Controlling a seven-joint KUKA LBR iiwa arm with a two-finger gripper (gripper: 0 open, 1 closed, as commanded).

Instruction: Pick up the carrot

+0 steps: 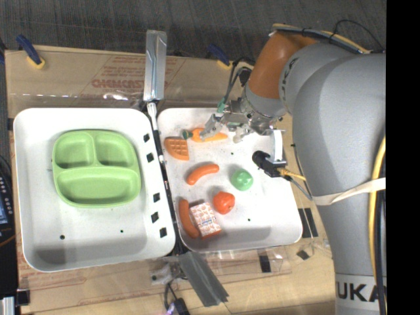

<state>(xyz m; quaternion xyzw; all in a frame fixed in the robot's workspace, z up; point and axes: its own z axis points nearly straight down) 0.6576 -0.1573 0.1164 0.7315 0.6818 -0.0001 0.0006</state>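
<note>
Carrot (211,135): small, orange, likely light, rigid, slick plastic; lies at the right bin's (289,209) far edge. My pincer (223,128) sits over it, grip state unclear; best taken across its middle.
</note>
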